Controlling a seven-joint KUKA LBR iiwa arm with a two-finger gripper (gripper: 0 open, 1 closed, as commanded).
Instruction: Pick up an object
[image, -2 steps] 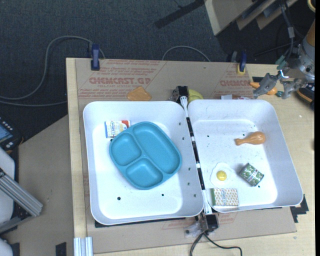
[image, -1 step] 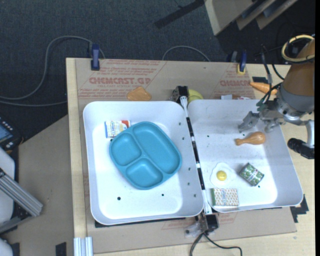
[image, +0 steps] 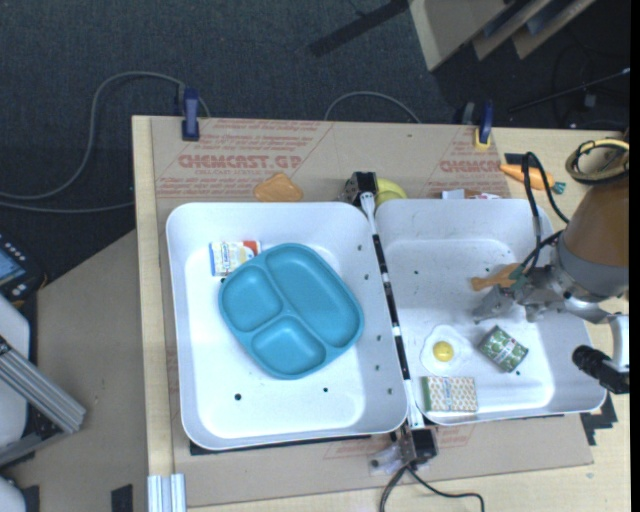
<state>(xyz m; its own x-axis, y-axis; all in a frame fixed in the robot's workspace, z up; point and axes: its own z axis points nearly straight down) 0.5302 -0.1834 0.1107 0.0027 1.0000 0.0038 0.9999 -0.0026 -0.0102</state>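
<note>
The two-finger gripper (image: 512, 300) sits low in the right white bin (image: 440, 235), at the end of the grey arm with its orange band (image: 602, 232) reaching in from the right; whether it is wide or narrow cannot be told, since the metal parts blur together there. Just below it lies a small green-and-white patterned can (image: 503, 348) on its side — near the gripper tip but apart from it, not held. A thin orange-brown stick-like piece (image: 494, 279) lies just to the gripper's upper left, close against it. Further left on the bin floor rests a toy fried egg (image: 442, 350), white with a yellow yolk, and below that, at the bin's front edge, a flat speckled green-and-tan square packet (image: 451, 394). The left white bin (image: 200, 380) holds a blue plastic divided plate (image: 290, 309) with three compartments — its upper left edge overlaps a small white carton with red and blue print (image: 228, 254).
</note>
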